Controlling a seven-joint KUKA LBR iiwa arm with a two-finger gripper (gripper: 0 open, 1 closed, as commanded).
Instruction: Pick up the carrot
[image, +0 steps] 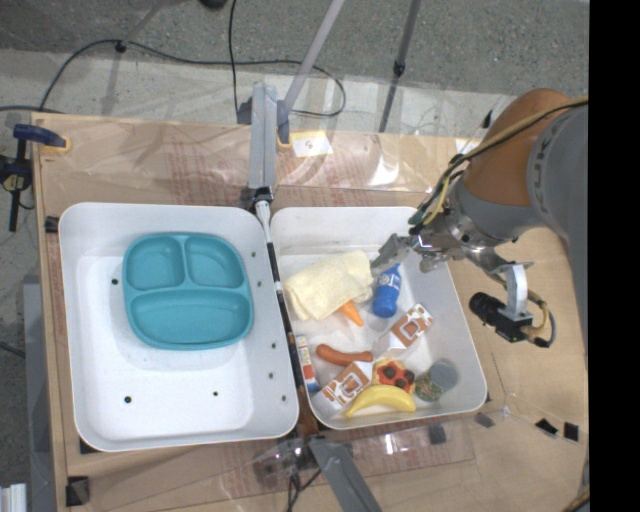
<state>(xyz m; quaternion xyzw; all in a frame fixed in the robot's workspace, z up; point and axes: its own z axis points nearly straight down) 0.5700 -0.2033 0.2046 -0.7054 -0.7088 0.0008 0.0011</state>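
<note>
Gripper: the gripper hovered low over the right bin, just above the blue bottle; whether the fingers were apart or together, I could not tell.
Carrot: the carrot lay down and left of the fingertips, its top tucked under the yellow cloth, the bottle just beside it.
Approach: by my reckoning, the arm needed to shift left past the bottle, then come straight down on the exposed orange tip, clear of the cloth.
Crowding: the sausage sat nearer the bin's front.
Writing: small cartons carried print, too small to read.
</note>
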